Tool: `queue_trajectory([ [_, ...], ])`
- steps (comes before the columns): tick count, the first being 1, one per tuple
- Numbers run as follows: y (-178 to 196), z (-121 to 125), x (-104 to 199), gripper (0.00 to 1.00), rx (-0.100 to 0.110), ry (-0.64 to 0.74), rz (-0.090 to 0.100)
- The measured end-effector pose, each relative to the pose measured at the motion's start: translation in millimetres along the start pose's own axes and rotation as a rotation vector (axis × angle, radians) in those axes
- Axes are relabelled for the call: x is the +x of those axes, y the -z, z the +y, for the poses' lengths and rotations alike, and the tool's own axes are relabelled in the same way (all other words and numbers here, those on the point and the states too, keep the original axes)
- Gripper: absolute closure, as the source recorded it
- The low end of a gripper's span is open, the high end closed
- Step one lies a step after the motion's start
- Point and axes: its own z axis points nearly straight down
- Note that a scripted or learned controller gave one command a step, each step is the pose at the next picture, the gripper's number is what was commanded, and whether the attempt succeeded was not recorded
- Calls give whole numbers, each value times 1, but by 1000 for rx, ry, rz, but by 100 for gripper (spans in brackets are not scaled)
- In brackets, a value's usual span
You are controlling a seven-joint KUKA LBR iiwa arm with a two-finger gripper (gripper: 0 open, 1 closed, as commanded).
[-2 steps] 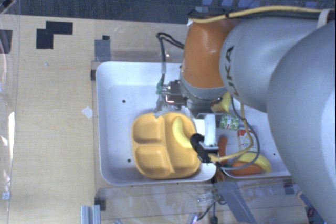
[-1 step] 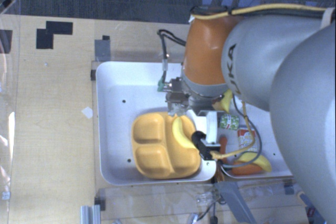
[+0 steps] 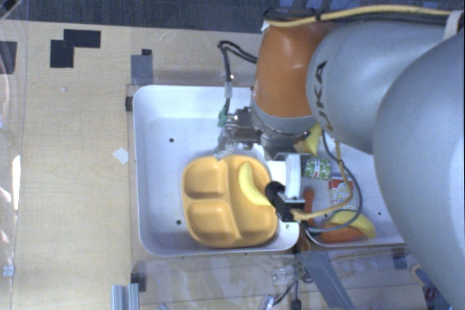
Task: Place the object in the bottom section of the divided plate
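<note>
A yellow divided plate (image 3: 218, 210) lies in the left white bin (image 3: 156, 156), toward its front right. A yellow banana (image 3: 251, 181) rests in the plate's right-hand section, curving along its length. The two smaller sections on the plate's left hold nothing that I can see. My gripper (image 3: 231, 136) hangs under the orange wrist band, just above the plate's far edge and close to the banana's far end. The wrist hides most of the gripper.
The right bin (image 3: 392, 236) is mostly covered by the arm. In it I see a green-labelled packet (image 3: 317, 169), a red and white item (image 3: 338, 192), an orange item (image 3: 338, 234) and a yellow piece (image 3: 365, 226). The left bin's left half is bare floor.
</note>
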Motion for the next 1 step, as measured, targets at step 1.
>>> queue_trajectory([
  [1, 76, 74, -5, 0, -3, 235, -1],
])
